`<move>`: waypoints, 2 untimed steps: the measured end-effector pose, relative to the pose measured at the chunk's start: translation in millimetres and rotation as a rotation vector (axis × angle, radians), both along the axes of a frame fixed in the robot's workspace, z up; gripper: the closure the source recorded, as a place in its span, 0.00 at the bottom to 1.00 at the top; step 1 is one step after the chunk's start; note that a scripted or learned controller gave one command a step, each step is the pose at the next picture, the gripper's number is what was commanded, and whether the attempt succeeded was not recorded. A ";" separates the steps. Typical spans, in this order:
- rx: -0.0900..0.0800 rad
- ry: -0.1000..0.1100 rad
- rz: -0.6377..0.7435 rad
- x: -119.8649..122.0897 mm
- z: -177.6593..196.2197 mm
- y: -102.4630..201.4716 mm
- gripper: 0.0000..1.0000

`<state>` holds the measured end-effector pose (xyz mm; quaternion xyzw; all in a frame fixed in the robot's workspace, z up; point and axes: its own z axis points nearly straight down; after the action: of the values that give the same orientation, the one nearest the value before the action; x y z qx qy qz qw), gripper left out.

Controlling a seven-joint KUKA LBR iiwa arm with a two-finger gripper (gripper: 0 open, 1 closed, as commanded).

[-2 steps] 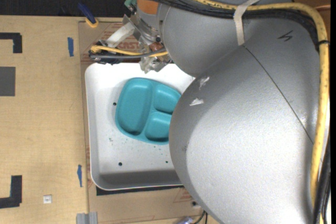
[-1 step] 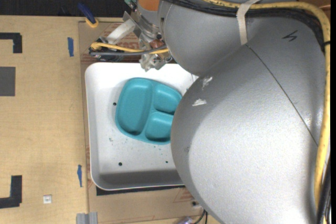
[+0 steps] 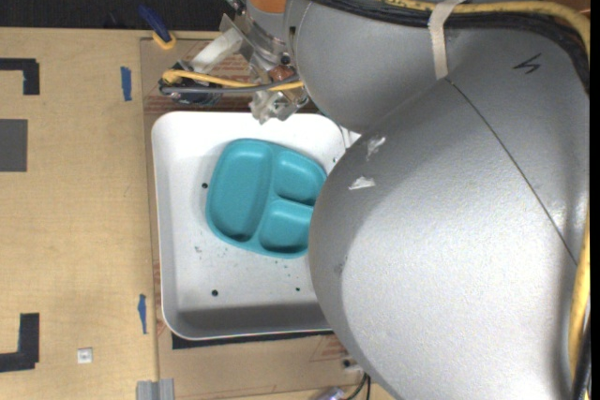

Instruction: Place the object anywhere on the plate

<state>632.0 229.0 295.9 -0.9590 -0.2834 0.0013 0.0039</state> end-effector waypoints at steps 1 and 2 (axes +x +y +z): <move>0.001 0.001 0.002 0.3 9.1 0.4 1.00; -0.010 0.002 -0.195 -25.7 -77.1 -5.0 1.00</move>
<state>606.2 224.0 218.9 -0.9820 -0.1887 0.0034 -0.0003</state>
